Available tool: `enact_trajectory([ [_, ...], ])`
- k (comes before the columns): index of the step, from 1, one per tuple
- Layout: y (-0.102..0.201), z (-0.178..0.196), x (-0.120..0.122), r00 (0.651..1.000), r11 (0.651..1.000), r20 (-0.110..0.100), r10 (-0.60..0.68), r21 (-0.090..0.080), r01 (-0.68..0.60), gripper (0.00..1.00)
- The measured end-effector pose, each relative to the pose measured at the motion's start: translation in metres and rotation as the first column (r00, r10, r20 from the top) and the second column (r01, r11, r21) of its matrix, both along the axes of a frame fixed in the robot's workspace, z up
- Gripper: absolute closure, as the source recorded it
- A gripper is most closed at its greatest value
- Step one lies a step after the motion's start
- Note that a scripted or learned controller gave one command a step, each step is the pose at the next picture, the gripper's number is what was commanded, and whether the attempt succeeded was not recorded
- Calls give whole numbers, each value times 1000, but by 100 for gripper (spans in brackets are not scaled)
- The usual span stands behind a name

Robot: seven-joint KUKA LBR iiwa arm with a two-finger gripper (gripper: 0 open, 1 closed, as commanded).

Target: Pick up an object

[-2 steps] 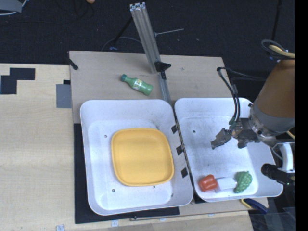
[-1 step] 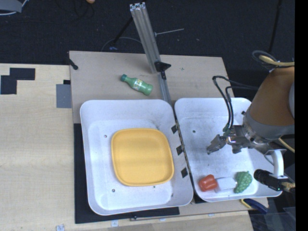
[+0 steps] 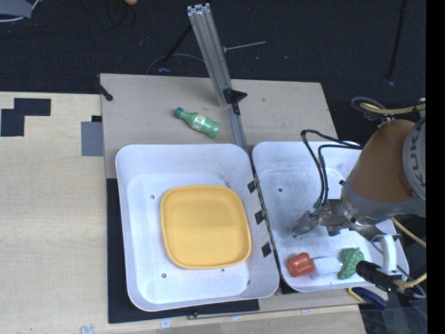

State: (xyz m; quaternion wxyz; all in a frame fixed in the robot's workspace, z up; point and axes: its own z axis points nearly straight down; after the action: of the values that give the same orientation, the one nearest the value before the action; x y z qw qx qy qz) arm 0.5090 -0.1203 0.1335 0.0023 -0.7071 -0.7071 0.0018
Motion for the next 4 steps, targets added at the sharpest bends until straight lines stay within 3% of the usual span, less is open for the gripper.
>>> enact_trajectory([
  [1,-2,12,1,1000,1000,5,-3,-1,3,100],
  [3,10,113,3,1000,1000,9,0,-1,0,100],
  [4,9,136,3,1000,1000,7,-1,-1,1,100],
])
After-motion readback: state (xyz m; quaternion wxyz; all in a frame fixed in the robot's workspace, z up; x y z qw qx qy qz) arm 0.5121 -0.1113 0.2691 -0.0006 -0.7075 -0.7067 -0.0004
